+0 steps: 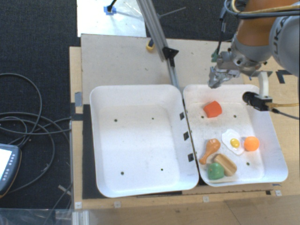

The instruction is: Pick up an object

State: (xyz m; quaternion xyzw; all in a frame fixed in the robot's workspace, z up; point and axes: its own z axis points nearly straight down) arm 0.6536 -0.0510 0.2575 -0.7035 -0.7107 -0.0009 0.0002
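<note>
Five toys sit in the right bin (276,170): red block (213,109), egg (233,141), orange ball (251,144), drumstick (209,151), hot dog (226,164) w/ green thing (215,171). Gripper (215,81) hangs above the bin's far edge, near the block, nothing in it; jaws – can't tell.

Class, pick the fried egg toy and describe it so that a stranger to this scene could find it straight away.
Start at the right-hand white bin, the one that holds the toy food. Along its right side, past the red block, lies the fried egg, just left of the orange ball. It is the only flat white piece with a yellow yolk in the middle.
</note>
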